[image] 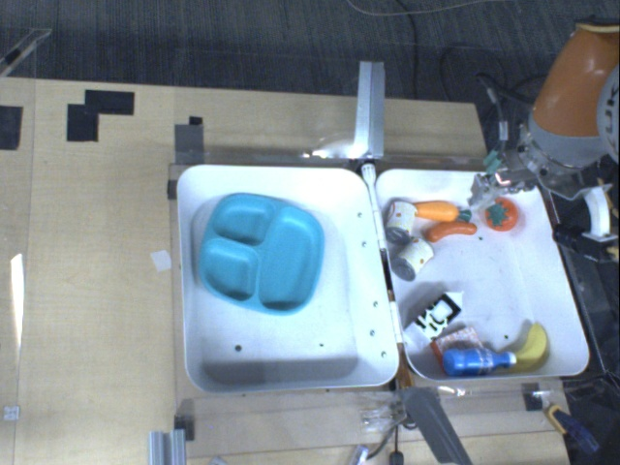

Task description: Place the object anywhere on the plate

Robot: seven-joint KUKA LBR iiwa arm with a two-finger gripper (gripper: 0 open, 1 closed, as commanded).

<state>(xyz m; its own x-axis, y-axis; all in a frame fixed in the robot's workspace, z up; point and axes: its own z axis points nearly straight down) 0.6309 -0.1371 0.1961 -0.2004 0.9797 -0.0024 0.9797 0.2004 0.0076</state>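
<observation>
two shallow white bins side by side on a pale bench [87,289]. in the left bin [281,356], a blue plate [262,250] with three compartments, lying flat toward the upper left, nothing on it. in the right bin [562,289], a scatter of toys: an orange carrot [435,210] and a second orange piece [451,230] just below it, two small white cups [400,215] [415,257] near the dividing wall, a red-orange round fruit with a green top [501,216] at upper right, a black-and-white tag card [436,312] lower down, a blue bottle [472,361] and a yellow banana [531,346] close together at the bottom edge (a crinkly wrapper under the bottle, hard to read). grey arm with orange band [579,76] reaching in from the right, gripper [492,187] low over the upper right corner of the right bin, just beside the round fruit and the tip of the carrot. finger spread too small and blurred to judge; nothing clearly seen between them.
</observation>
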